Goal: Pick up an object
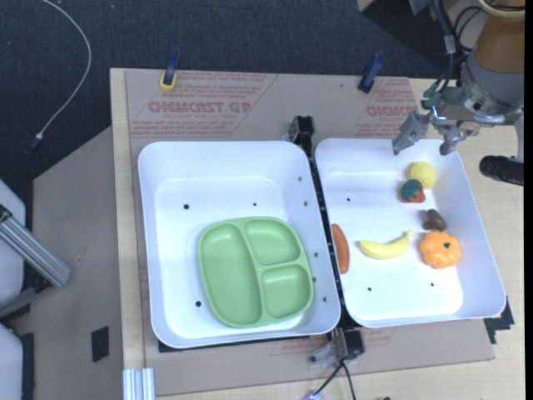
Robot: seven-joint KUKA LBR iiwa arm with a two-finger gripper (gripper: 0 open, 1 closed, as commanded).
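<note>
Arm poised over the far edge of the right bin, nothing in its grip.

The gripper (427,137) hangs above the far rim of the right bin (475,298), its two fingers spread apart with only air between them. Just near of it in that bin lie a yellow lemon (422,173) touching a small teal and red object (412,192); nearer still are a small brown object (433,220), an orange pumpkin (440,250) just beside it, and a yellow banana (385,247) to the pumpkin's left. An orange carrot (340,247) lies lengthwise against the bin's left wall. The left bin (166,223) holds a green divided plate (255,270) with three compartments, resting toward its near side. Both bins sit on a cardboard sheet (250,102) held by a blue clamp (371,72) and a yellow and blue clamp (170,69) at its far edge.
</note>
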